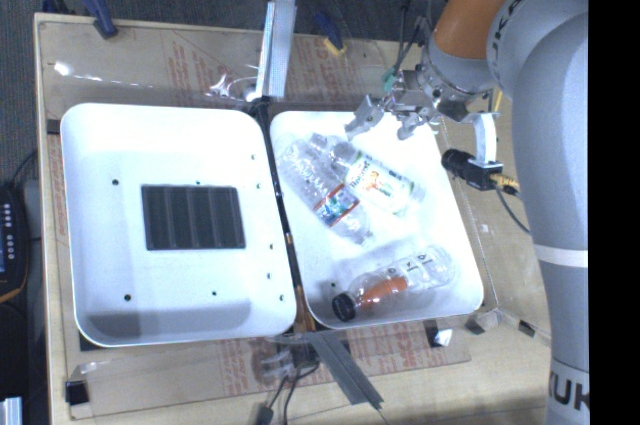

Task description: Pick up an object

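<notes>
I am looking down at two white bins: the left bin [90, 213] and the right bin [455, 243]. I am counting three clear plastic bottles lying in the right one: one with a red-blue label [322, 185], one with a white label [385, 183], and one with a black cap [395, 283]. I am seeing one dark ribbed panel [193, 217] sitting in the left bin, and two blue clamps [100, 10] [330, 30] gripping the bench's far edge.
</notes>
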{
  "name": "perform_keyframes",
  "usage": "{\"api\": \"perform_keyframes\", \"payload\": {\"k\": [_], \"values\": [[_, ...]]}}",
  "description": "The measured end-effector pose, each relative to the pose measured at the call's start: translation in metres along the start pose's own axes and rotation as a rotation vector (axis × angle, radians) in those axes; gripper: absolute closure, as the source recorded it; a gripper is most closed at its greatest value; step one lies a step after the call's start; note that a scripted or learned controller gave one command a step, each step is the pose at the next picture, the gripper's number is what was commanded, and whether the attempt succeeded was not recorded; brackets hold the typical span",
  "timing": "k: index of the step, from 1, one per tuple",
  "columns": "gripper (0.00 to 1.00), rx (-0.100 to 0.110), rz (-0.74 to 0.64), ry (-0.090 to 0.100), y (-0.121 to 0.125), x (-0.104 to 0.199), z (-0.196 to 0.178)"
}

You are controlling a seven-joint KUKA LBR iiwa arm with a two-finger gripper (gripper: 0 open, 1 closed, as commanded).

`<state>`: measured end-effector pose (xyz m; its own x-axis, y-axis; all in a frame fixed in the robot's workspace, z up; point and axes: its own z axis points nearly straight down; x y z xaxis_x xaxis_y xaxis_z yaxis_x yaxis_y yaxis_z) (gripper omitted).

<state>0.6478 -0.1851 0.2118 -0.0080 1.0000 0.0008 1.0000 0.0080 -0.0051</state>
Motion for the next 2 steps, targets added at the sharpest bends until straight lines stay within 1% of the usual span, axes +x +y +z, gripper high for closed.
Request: {"api": "perform_keyframes", "payload": {"k": [1, 2], "values": [[0.0, -0.01, -0.109, -0.011, -0.01, 0.018, 0.089], [0.0, -0.004, -0.086, -0.002, -0.045, -0.025, 0.118]]}}
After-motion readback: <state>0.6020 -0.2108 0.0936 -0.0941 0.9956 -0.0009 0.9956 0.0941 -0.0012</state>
